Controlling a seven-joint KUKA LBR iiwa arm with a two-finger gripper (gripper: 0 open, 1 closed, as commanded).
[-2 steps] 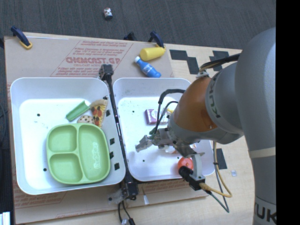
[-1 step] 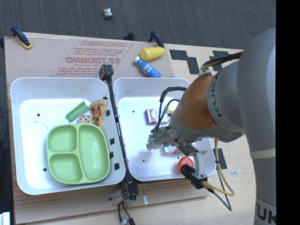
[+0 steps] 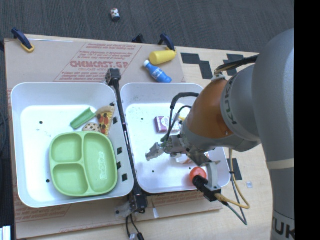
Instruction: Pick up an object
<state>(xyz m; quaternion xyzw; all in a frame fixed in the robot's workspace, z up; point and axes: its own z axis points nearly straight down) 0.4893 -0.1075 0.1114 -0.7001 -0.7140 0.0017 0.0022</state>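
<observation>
My gripper (image 3: 156,152) hangs low over the middle of the right bin (image 3: 150,179), pointing left, with the orange-banded wrist (image 3: 210,116) covering the bin's right half. Just behind it lies a small purple packet (image 3: 161,124). A red ball-like object (image 3: 198,174) sits near the bin's front right corner. A pale scrap (image 3: 181,159) peeks out under the wrist. I see nothing between the gripper's tips.
The left bin (image 3: 30,104) holds a green divided plate (image 3: 82,164), a green stick (image 3: 82,118) and a toy pizza slice (image 3: 104,120). Behind the bins lie a yellow object (image 3: 162,57) and a blue bottle (image 3: 158,73). A black clamp (image 3: 113,75) sits on the divider.
</observation>
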